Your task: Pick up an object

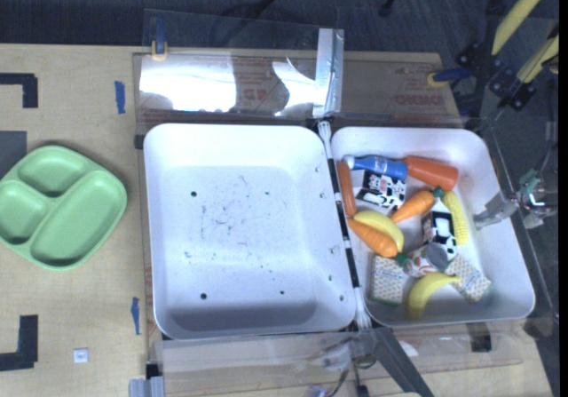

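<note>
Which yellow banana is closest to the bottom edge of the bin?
The banana beside the checkered cloth lies lowest; the other rests higher, mid-bin.

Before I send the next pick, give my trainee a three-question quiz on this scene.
1. True or false: the toys lie in the right bin.
2. What stands left of the bins? A) green divided plate B) red bowl C) blue cup
3. Fill in: the carton at the pile's top left has a ___ cap.

Key: 1 true; 2 A, the green divided plate; 3 blue.
</note>
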### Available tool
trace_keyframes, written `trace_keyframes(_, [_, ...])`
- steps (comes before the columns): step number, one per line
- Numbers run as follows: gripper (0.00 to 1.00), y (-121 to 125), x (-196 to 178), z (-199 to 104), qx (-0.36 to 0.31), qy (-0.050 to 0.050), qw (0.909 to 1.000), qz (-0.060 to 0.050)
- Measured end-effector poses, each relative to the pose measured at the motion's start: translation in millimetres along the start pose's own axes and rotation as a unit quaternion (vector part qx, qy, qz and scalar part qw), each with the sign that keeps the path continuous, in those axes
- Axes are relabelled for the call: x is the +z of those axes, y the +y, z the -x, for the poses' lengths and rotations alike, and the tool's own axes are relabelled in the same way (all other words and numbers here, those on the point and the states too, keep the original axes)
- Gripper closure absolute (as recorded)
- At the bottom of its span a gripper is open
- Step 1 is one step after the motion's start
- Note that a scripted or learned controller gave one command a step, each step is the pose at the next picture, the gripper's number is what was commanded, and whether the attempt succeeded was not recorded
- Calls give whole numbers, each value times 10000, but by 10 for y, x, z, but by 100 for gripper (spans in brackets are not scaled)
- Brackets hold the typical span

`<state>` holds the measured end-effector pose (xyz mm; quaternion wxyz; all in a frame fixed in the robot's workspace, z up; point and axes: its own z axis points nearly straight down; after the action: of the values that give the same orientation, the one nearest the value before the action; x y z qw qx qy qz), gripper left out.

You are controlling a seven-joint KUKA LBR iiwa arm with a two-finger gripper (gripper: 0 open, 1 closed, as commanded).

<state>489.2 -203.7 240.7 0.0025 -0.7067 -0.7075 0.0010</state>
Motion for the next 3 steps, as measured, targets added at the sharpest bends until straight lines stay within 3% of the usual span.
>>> trace_keyframes(1, [0, -91, 1212, 166, -1181, 31, 9930, -4])
trace_keyframes(2, [0, 662, 1486, 132, -1800, 27, 9836, 77])
trace_keyframes(3, [100, 663, 1398, 175, -1780, -18, 9840, 86])
